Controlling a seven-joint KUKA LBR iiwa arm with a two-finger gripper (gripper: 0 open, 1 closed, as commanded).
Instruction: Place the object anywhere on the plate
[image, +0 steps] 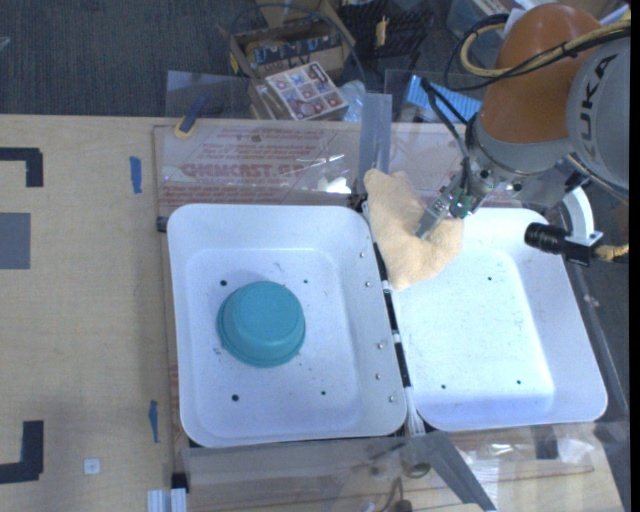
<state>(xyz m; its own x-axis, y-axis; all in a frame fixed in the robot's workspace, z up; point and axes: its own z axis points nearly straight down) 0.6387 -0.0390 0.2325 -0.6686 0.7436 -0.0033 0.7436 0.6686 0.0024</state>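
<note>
Camera view: gripper (437, 219) low over the right bin's (520, 370) far left corner, fingers pinched into a floppy yellow cloth (408, 238) bunched under and left of the jaws. Fingertips partly buried. Teal plate (262, 322) well off left, upside down in the left bin (340, 400).

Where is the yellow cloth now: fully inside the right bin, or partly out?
Partly out. The yellow cloth lies over the upper left corner of the right bin, its top reaching past the rim. The gripper is at it.

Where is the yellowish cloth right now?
The cloth drapes over the right bin's upper-left corner, beside the divider, with the gripper at its right edge.
</note>
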